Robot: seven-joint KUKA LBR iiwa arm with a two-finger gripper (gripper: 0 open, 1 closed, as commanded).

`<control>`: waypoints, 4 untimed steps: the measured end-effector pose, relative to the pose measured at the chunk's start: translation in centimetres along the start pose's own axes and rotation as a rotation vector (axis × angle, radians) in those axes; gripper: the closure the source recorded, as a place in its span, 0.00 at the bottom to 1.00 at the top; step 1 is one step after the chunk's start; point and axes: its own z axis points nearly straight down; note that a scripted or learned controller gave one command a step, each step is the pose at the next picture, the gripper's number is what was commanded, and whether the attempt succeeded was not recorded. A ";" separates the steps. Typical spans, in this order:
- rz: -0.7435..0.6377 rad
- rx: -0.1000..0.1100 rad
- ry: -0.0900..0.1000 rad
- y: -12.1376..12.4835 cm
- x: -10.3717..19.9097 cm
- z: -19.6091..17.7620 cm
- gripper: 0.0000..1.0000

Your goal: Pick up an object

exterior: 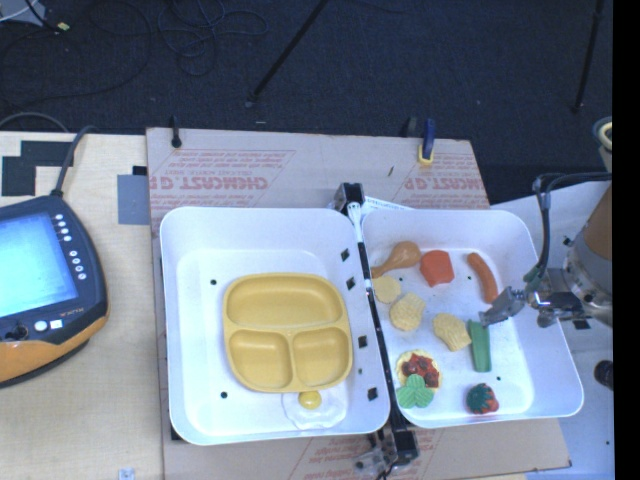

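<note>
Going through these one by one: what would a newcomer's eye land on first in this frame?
Probably the big yellow divided tray filling the middle of the left bin, with a fried-egg toy just below it. Next, the scatter of toy food in the right bin: a drumstick, a red block, a sausage and corn pieces. The hand reaches in from the right edge, just above a green piece.

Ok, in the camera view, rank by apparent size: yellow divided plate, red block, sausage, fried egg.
1. yellow divided plate
2. fried egg
3. sausage and red block: too alike to rank.
</note>
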 end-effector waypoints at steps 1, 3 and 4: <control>0.000 -0.002 -0.001 -1.7 2.7 13.0 0.00; -0.004 0.005 0.004 -0.7 5.4 12.9 0.00; 0.000 -0.002 -0.002 3.7 0.7 12.6 0.00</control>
